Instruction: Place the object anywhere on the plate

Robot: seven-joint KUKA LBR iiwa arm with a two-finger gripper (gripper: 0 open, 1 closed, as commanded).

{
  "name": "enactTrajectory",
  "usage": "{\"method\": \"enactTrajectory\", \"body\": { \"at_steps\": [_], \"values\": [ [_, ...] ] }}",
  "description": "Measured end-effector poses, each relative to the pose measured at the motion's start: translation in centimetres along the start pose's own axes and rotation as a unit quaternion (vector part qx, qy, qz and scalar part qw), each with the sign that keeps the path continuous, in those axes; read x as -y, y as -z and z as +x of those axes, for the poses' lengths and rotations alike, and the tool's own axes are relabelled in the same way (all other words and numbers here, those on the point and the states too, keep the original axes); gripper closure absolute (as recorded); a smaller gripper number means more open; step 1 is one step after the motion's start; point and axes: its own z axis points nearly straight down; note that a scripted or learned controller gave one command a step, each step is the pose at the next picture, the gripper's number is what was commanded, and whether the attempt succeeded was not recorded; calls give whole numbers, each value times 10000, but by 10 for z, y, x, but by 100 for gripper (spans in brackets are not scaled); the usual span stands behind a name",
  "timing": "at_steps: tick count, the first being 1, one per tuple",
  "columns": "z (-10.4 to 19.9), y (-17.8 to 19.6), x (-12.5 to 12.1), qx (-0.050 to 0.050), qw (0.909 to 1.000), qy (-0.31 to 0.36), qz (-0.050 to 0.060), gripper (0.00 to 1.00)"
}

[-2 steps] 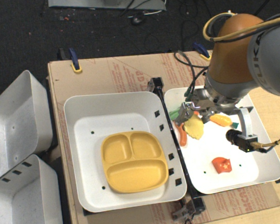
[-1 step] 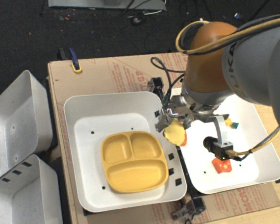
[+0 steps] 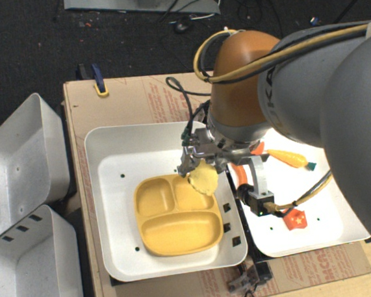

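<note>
You've got the yellow three-compartment plastic plate [image 3: 177, 216] sitting in the left shallow white bin [image 3: 110, 178]; use that plate as your landmark. The grey arm with the orange band [image 3: 243, 73] comes in from the plate's right and hangs over its upper right corner. The gripper [image 3: 198, 166] sits just above that corner, at the plate's upper right compartment.

A pale yellow rounded soft-looking object [image 3: 203, 179] is right under the gripper, overlapping the upper right compartment's edge. You can't tell from this angle if it's pinched between the fingers or only lying below them, and the wrist body hides how wide the fingers stand, so call that unknown. You also can't tell if the object touches the plate or hangs over it.

Right of the plate, in the second shallow white bin [image 3: 324, 229], you see a yellow banana-shaped toy with a green tip [image 3: 289, 158] up near the arm, an orange carrot-like stick [image 3: 241, 175] just beside the plate's right edge past the bin wall, and a small red block with a yellow star mark [image 3: 295, 219] further right and lower. Black cable [image 3: 259, 204] loops between the stick and the block.
</note>
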Motion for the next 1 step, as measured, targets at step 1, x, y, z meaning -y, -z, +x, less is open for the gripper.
{"method": "enactTrajectory", "body": {
  "at_steps": [1],
  "values": [
    [55,6,-2,0,10000,3,-4,100]
  ]
}}
